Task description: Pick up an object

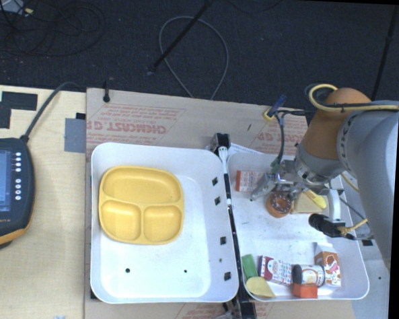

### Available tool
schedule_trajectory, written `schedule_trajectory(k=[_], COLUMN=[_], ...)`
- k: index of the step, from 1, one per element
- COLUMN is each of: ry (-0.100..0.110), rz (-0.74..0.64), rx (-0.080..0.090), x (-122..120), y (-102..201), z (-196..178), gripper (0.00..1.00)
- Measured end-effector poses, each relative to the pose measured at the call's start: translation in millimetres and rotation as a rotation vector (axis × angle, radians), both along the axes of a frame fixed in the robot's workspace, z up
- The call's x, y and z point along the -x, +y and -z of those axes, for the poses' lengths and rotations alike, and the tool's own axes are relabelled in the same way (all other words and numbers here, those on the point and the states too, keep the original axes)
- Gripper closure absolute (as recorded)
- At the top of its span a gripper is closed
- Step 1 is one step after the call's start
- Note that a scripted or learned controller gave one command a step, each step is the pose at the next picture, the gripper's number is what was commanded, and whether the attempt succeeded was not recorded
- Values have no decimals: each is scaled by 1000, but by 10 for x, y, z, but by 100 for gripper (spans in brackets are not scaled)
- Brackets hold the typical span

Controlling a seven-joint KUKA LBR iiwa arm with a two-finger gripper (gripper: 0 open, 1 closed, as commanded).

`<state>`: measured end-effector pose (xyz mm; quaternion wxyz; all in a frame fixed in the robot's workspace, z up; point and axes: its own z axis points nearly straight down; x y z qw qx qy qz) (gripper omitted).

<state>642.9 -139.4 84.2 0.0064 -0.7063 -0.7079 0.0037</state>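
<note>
The gripper [279, 186] hangs over a brown round object [278, 205] near the far edge of the right bin [354, 283]; whether its jaws are spread or clenched cannot be told.

Left bin [111, 278]: divided plate [141, 205] at its left, far half.
Right bin [283, 241]: packets [294, 272] along near edge; claw [278, 194] over far part.
Counter [45, 260]: handheld screen [2, 190] at left.

Both white bins [151, 280] look like smooth, faintly glossy plastic, the yellow divided tray [141, 204] a satiny moulded plastic, the board [168, 120] beneath matt printed cardboard, the bench [37, 274] pale wood-like, and the arm [371, 159] smooth grey casing.
</note>
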Motion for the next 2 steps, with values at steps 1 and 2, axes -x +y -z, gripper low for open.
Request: schedule_trajectory(k=[1,2], ry=[-9,-11], rz=[-1,4], rx=[1,3], x=[259,608], y=[608,465], z=[-22,-30], gripper=[0,0])
